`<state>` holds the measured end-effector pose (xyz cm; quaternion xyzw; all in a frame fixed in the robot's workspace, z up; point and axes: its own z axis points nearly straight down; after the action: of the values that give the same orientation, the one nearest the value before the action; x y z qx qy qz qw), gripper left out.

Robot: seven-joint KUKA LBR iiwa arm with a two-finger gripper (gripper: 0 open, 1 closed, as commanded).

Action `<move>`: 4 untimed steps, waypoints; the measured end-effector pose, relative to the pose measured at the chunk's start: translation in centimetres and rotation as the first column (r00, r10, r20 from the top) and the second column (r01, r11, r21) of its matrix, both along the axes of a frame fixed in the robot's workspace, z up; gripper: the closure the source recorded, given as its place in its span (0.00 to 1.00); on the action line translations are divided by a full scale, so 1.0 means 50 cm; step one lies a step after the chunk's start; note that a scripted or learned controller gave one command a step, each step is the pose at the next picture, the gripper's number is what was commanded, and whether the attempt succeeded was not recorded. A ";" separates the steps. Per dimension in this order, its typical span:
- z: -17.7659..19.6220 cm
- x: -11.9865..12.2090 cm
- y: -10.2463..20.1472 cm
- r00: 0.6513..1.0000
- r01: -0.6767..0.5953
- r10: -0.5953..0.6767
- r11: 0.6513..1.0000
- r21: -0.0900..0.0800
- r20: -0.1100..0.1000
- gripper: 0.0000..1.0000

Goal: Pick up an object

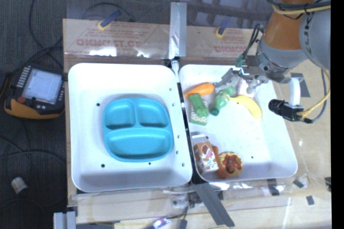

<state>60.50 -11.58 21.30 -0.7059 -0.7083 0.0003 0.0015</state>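
The banana (249, 105) is lying near the far edge of the right bin (279, 155), just beside a green bottle (220, 102) and a carrot (199, 88). We are seeing the gripper (240, 78) hovering above them, but we cannot tell how it is set or whether it is holding anything. We are expecting the crowding to spoil a grasp, nudging neighbours aside. The arm is cut off at the right.

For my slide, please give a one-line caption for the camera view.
Gripper hovers over the right bin near a banana and green bottle; blue tray in the left bin.
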 end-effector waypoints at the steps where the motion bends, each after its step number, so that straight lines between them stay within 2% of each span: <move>1: -0.162 0.049 -0.066 0.998 -0.068 0.068 0.998 -0.003 0.000 0.00; 2: -0.215 0.053 -0.110 0.999 -0.033 0.033 0.999 -0.008 0.027 0.00; 3: -0.249 0.021 -0.160 0.999 -0.037 0.038 0.999 -0.007 0.011 0.00; 4: -0.224 0.026 -0.157 0.999 -0.039 0.039 0.999 -0.005 0.017 1.00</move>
<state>61.80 -19.42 10.10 -0.6919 -0.7220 -0.0043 -0.0062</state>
